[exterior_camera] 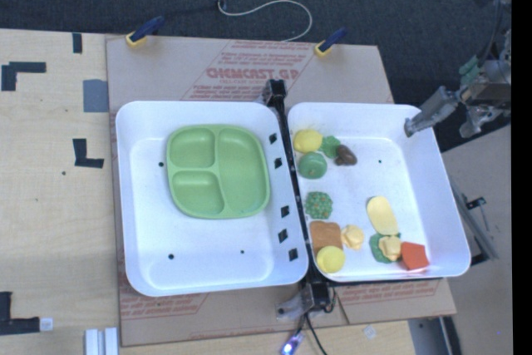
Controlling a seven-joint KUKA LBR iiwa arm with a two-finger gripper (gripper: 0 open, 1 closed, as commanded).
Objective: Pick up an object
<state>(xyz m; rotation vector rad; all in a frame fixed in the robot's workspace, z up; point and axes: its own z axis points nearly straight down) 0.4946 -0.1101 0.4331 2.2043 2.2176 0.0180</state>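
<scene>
The right bin holds several toy foods. A yellow lemon, a green round piece and a dark brown-green piece lie near its far left corner. A green broccoli, a brown bread slice, a yellow ball, a small yellow piece, a pale yellow oval, a green-yellow piece and an orange block lie toward the front. My gripper hangs at the bin's far right corner, away from all the items, with nothing seen in it.
The left bin carries a green divided plate. Both bins rest on a cardboard sheet held by two clamps. A white cable curls behind on the dark floor.
</scene>
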